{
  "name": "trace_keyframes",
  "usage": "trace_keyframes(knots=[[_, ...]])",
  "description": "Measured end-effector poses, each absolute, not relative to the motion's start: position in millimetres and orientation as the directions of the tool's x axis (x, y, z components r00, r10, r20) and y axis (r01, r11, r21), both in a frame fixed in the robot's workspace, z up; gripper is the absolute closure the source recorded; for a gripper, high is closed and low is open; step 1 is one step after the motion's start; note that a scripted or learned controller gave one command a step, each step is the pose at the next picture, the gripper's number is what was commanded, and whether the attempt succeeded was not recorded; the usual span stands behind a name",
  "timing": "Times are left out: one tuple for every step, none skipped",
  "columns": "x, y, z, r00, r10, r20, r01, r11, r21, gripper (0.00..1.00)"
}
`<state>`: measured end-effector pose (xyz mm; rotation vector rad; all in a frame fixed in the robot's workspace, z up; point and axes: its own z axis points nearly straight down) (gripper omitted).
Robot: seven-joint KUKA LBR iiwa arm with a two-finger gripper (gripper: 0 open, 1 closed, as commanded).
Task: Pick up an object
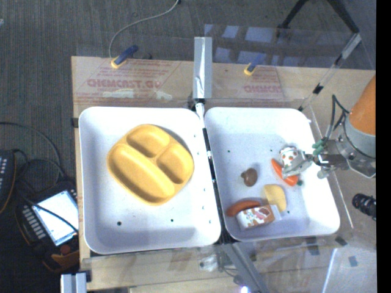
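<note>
Pincer (297, 163): I see it low in the right bin (256, 133) — grip state I cannot tell.
Carrot (285, 173): orange, slim — touching the pincer.

Below me lies a dark grey carpet (73, 17), ribbed in fine lines, covering the floor all around my bench. The bench top (131, 81) is pale brown board with faded red lettering printed across it. Two small clamps with yellow and blue handles (124, 56) sit at its far edge, and a thin white cable (149, 18) curls away over the carpet. At the top right stand the black legs of a stand or chair base (317, 2). On the floor to the left rests a dark device with a lit screen (52, 215). Light is even and soft.
</note>
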<state>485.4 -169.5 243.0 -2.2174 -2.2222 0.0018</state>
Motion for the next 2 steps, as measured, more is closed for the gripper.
trace_keyframes(knots=[[528.3, -189.7, 104.2, 0.001, 1.0, -0.002, 1.0, -0.001, -0.002, 0.0], [592.7, -205.5, 90.8, -0.005, 1.0, 0.0, 1.0, 0.005, 0.012, 0.0]])
